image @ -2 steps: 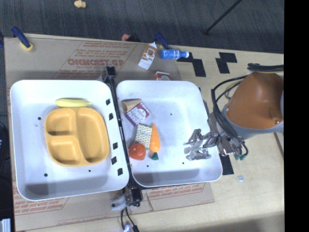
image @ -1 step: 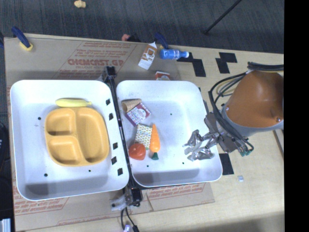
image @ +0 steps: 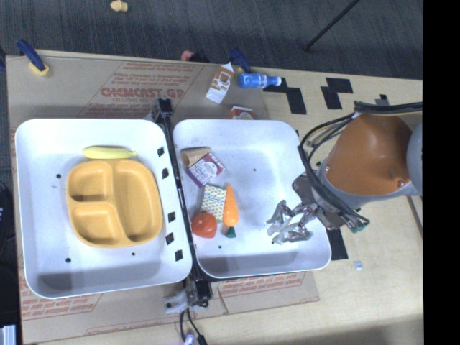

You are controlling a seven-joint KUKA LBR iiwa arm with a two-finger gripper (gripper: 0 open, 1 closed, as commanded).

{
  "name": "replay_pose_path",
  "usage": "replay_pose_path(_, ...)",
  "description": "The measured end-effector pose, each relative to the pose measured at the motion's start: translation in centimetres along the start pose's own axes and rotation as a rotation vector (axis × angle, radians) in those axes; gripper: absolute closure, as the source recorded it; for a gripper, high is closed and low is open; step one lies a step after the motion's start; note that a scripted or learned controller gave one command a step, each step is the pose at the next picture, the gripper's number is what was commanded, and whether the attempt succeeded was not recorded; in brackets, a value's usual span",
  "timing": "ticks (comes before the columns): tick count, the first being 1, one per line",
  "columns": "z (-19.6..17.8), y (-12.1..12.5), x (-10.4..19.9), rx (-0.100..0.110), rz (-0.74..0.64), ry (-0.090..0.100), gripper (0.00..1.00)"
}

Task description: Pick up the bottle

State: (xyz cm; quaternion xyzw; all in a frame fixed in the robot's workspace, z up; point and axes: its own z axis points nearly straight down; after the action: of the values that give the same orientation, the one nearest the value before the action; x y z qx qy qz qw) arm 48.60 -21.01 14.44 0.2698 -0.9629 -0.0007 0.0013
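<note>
Cardboard sheets printed in red cover our table [image: 374, 279], and on them two white bins sit side by side. Our gripper [image: 289, 225] hangs low over the right bin [image: 266, 139], near that bin's right wall, metal fingers pointing leftward; we cannot tell whether they are spread or closed, and nothing shows between them. Behind it rises the arm's orange band [image: 370, 157], with black cables looping off it.

Left of the gripper, inside the right bin, we see an orange carrot [image: 230, 207], a checkered packet [image: 213, 200] touching it, a red tomato [image: 204, 225] just below, and a small snack packet [image: 205, 167] with a dark red label too blurred to read.

Outside the right bin, beyond its far edge, lies the bottle [image: 251, 81], blue with a white cap, on its side on the table. Beside it sits a small white carton [image: 219, 85].

Left of the right bin, the left bin [image: 36, 207] holds a yellow divided tray [image: 115, 200] and a banana [image: 109, 152]. Red print on the cardboard reads roughly "CHEMCAST GP". Dark carpet [image: 215, 13] lies beyond.
</note>
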Motion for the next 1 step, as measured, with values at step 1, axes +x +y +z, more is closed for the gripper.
replay_pose_path(1,-2.12,-0.90,-1.48,0.003,-0.238,-0.003,1.00)
